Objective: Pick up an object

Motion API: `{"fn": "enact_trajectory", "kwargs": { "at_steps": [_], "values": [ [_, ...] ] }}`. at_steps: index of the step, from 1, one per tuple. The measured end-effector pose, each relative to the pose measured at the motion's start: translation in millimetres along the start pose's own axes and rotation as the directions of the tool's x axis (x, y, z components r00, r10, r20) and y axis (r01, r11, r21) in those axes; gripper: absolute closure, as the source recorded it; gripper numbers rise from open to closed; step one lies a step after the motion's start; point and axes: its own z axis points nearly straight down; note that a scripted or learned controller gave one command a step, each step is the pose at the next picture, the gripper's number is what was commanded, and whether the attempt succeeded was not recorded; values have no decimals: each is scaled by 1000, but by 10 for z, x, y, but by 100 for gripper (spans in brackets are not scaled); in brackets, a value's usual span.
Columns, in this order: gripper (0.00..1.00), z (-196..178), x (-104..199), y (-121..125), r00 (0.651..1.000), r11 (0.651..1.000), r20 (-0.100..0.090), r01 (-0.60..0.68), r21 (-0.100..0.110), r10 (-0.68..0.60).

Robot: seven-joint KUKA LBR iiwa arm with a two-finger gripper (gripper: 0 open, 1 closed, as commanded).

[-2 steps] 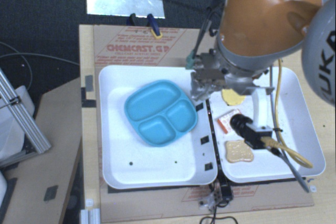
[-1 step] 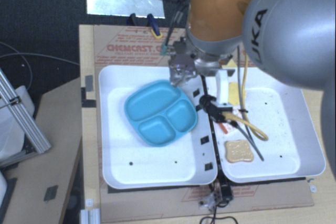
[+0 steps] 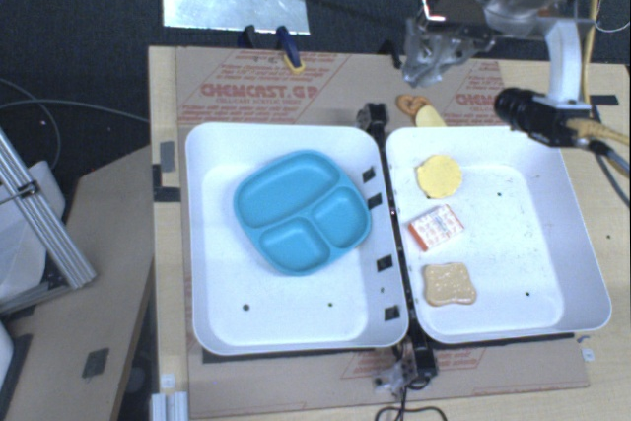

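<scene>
In the right bin (image 3: 552, 242) lie a round yellow piece (image 3: 439, 176), a red-and-white packet (image 3: 436, 228) and a tan slice of toast (image 3: 449, 284), all toward its left side. My gripper (image 3: 432, 64) hangs high behind the right bin's far left corner, well apart from these three. Just below it on the cardboard rest a small yellow item (image 3: 430, 117) and a brown ring-shaped piece (image 3: 411, 103), outside the bin.
A blue three-compartment plate (image 3: 301, 210) fills the middle of the left bin (image 3: 222, 311). A black fixture (image 3: 537, 116) juts over the right bin's far right corner. A blue clamp (image 3: 288, 47) sits on the cardboard at the back left.
</scene>
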Motion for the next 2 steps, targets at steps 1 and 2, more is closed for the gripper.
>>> {"fn": "enact_trajectory", "kwargs": {
  "at_steps": [1, 2],
  "values": [
    [100, 1075, 133, -223, 1000, 1000, 5, 5, 26, -5],
    [100, 2037, 1241, 434, 1000, 1000, -2, 10, 9, -10]
  ]
}}
